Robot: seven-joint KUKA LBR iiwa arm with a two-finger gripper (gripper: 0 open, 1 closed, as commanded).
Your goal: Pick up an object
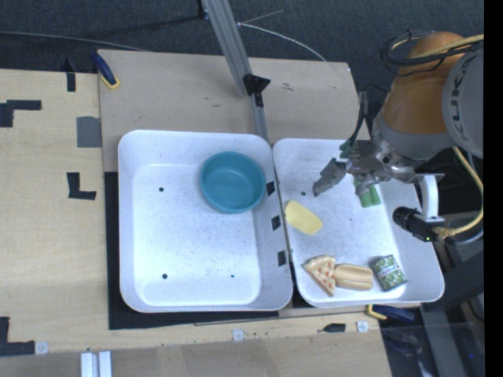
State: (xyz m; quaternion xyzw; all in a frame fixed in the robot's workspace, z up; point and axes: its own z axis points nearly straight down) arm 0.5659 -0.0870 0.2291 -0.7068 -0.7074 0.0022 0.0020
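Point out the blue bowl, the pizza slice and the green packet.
blue bowl (232, 181), camera view, middle of its inside.
pizza slice (320, 272), camera view, its topped face.
green packet (388, 272), camera view, middle of its top.

A blue bowl (232, 181) sits upright in the left bin (149, 210), near that bin's far right corner. In the right bin (409, 289), a pale yellow lump (303, 217) lies by the left wall, about midway along it. A pizza slice (321, 273) lies flat near the front left corner, touching a tan bread roll (354, 276) on its right. Just beside the roll, a small green packet (388, 272) rests tilted near the front right corner.
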